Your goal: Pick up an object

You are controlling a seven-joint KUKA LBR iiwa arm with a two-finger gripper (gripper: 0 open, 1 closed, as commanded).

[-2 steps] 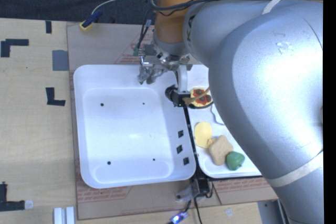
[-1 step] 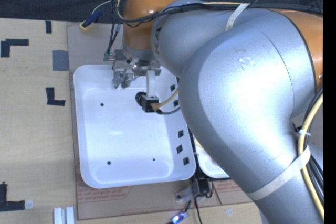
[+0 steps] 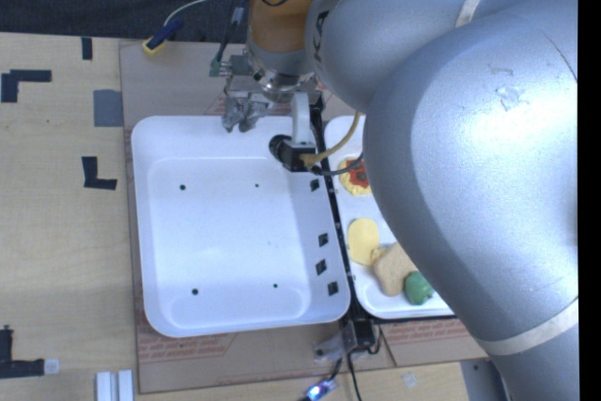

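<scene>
No readable text or labels.

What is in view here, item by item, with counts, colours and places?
Left bin: one, white, shallow, centre of the bench, four small dark dots on its floor.
Right bin: one, white, beside the left bin, largely covered by the arm.
Yellow object: one, pale yellow, in the right bin near the divide.
Tan object: one, beige, right bin, just below the yellow one.
Green object: one, green, right bin, against the tan one.
Red and yellow object: one, right bin's upper part, partly hidden.
Black tape marks: several, on the bench at left.
Cables: several, dark and pale, behind the bins.
Arm: one, grey with an orange band.
Gripper: one, metallic, over the left bin's far edge.
</scene>
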